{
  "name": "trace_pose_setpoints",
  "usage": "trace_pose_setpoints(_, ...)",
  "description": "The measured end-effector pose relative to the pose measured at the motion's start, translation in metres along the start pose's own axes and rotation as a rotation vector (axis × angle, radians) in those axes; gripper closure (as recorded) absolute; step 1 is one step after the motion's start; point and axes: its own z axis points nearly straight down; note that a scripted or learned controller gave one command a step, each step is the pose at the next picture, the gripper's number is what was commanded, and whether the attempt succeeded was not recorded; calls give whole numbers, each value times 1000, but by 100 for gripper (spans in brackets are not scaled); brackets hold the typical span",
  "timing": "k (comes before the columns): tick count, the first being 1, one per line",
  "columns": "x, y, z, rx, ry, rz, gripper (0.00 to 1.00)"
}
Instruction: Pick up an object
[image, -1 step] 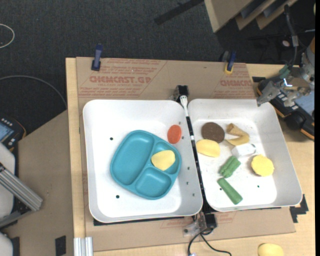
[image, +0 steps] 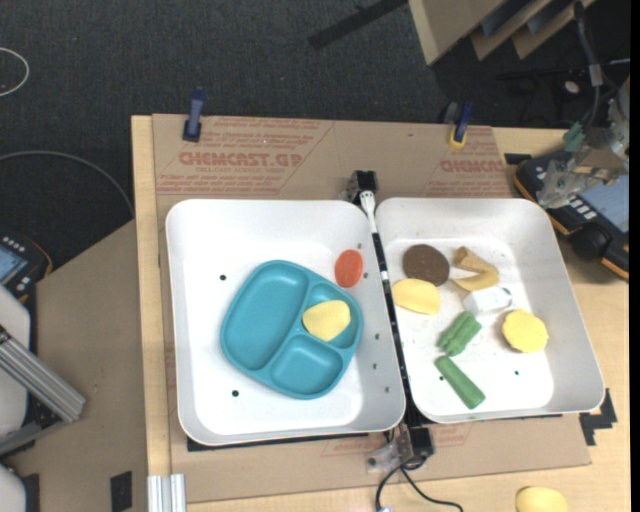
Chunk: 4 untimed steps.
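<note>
**A:** Risks, biggest item first? Gripper state: couldn't tell from this frame.

**B:** Left bin (image: 190, 300) held the teal divided plate (image: 270, 335). It was wide, flat and low, so a two-finger grasp would likely have slipped off the rim or just tilted it. A pale yellow piece (image: 326, 319) lay in its right compartment. A grab there could've dragged the plate along.

**A:** Right bin (image: 560, 260)?

**B:** Crowded. The brown disc (image: 426, 264) touched or nearly touched the yellow lump (image: 415, 296), and both sat just beside the wall between the bins. A descent there risked hitting that wall or pinching two things at once.

**A:** The greens?

**B:** Two green sticks, upper (image: 459, 333) and lower (image: 460, 381), sat end to end and close together. A jaw line along their length would've skated off.

**A:** Best candidate?

**B:** I'd have judged the yellow round (image: 524, 331), since it was apart from its neighbours. The white block (image: 487, 299) and tan wedge (image: 474, 268) were touching, so there was double-pick risk. The orange-red piece (image: 349, 267) was small and lay between the plate and the bin wall, leaving little clearance.
</note>
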Motion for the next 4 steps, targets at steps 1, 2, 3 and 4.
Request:
trace_pose_setpoints(1,50,-23,-38,3,4,-4,100)
trace_pose_setpoints(2,137,-72,-112,-5,5,-8,100)
trace_pose_setpoints(3,135,-129,-14,19,5,4,100)
trace_pose_setpoints(4,129,-156,-5,11,4,4,100)
